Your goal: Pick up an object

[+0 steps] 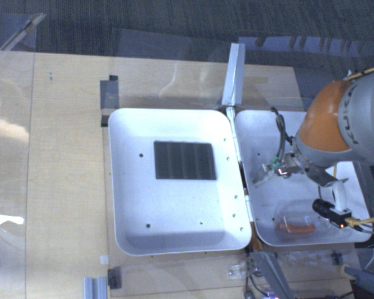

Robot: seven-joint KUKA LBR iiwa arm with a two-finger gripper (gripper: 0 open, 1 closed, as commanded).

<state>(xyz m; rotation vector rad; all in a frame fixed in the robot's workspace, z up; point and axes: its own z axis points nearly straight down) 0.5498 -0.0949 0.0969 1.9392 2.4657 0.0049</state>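
From above, my arm [336, 126] is reaching in over the right bin [262, 167], and I cannot tell how my grasping end is standing. A reddish object [295, 227] is lying near that bin's front edge; the left bin [131, 229] is sitting alongside on the surface [56, 167].

Two bins sitting side by side on the bench, the arm reaching over the right one.

The left bin [131, 185] is lying beside the right bin [262, 136], their inner rims touching, with a slotted panel [184, 161] sitting on its floor. In the right bin, a small object [296, 227] is lying near the front wall, while the arm [336, 123] is hanging over that bin's middle and right side.
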